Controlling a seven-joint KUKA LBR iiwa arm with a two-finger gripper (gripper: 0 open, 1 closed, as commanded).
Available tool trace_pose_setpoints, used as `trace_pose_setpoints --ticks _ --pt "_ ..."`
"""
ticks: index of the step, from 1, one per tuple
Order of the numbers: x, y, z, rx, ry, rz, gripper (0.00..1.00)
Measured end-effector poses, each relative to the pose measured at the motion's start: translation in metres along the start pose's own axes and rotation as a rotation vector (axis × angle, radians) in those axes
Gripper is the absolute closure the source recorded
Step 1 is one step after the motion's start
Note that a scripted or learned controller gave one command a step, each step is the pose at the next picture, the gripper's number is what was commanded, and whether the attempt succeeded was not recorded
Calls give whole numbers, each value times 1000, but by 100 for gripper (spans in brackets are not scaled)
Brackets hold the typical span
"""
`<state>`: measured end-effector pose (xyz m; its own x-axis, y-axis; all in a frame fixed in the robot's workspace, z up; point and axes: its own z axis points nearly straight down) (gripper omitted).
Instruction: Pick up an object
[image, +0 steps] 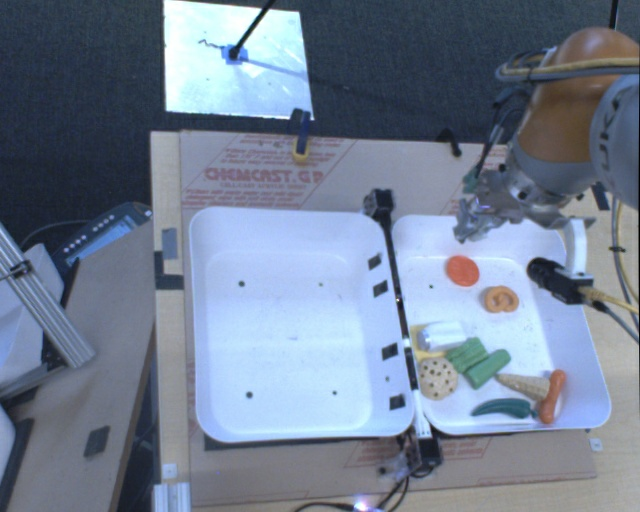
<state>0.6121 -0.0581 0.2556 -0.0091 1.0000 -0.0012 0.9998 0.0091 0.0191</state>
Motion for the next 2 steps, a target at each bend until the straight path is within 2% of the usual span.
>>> trace_pose_setpoints --ticks 1,2 --pt "70 46 -92 5 1 -2 100" --pt "147 62 -188 5 5 -4 100"
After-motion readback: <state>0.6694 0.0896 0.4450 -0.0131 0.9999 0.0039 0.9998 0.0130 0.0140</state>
